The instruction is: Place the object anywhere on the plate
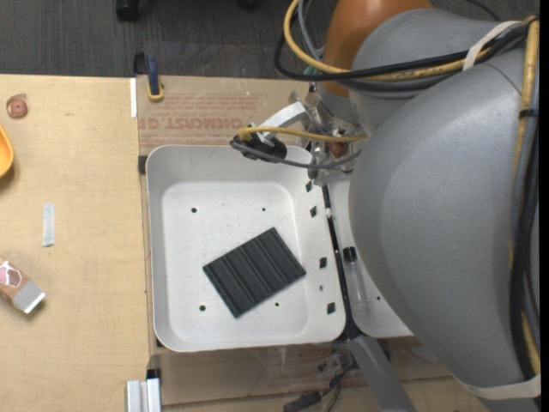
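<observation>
Dark ribbed rectangular plate [255, 272] lying tilted at centre of the left white bin [171, 196], grey arm [446, 196] filling frame right, gripper hidden, perhaps behind cables, jaw state cannot be told

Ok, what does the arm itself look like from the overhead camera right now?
The arm is a bulky, rounded grey body with an orange band at its upper end. Yellow and black cables loop around it, and a pale strap runs across the grey shell.
</observation>
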`<action>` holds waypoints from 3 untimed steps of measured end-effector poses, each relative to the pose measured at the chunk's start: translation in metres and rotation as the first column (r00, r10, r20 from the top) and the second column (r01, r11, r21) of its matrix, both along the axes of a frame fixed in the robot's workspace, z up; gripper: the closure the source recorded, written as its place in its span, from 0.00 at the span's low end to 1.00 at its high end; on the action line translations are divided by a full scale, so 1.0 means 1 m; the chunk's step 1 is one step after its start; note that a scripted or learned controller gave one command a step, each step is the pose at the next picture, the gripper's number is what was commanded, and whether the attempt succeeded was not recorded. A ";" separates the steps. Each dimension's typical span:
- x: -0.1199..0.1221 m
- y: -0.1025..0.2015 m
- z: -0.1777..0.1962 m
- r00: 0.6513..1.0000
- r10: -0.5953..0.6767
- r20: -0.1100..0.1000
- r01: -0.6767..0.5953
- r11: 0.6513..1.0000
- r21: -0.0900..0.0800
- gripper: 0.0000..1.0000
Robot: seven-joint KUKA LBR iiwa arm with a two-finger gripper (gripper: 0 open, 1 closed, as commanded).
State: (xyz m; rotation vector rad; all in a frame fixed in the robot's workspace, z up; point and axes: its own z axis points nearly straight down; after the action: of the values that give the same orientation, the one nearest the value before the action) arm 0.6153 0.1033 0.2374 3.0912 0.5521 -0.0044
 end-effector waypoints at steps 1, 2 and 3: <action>0.007 0.071 0.012 0.988 -0.156 0.002 0.156 0.988 0.000 1.00; -0.039 0.038 0.067 0.999 0.046 -0.002 -0.046 0.999 -0.002 1.00; 0.021 0.038 0.086 0.857 0.515 -0.003 -0.515 0.857 0.001 1.00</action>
State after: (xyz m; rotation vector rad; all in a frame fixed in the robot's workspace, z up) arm 0.6366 0.1410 0.3230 2.8308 1.3582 -0.0084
